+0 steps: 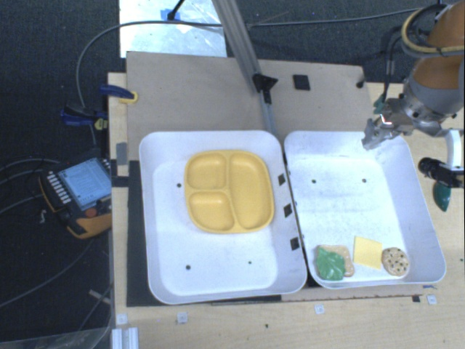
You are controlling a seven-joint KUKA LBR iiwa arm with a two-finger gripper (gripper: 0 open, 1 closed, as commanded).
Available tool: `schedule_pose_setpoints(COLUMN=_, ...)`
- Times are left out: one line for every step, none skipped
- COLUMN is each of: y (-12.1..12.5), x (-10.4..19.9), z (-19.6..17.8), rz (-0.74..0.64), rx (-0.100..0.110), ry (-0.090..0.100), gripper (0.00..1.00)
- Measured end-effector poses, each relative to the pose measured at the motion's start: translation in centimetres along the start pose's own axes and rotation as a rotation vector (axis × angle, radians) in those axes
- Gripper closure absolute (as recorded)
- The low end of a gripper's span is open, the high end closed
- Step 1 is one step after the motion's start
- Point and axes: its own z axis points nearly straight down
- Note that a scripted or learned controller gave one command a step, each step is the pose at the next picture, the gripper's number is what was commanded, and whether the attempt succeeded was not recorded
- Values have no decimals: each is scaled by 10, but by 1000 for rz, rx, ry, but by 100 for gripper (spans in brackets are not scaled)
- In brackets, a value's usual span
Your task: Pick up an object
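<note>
Three small food items lie along the near edge of the right bin [407, 195]: a green-topped toast piece [333, 262], a yellow cheese square [368, 252] and a round speckled cookie [395, 262]. My gripper [375, 135] hangs at the far right corner of that bin, well away from the items, with nothing seen between its fingers. The arm with its orange band [439, 49] comes in from the upper right.
A yellow three-compartment plate [229, 191] rests in the left bin [167, 267]. A slanted metal pole [240, 35] crosses the back of the bench. Clamps and a handheld device [78, 191] lie off the bench at left.
</note>
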Motion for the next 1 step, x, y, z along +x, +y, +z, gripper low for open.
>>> schedule_pose_setpoints(y=-13, x=51, z=-11, rz=-1, rx=1, ry=1, gripper=100)
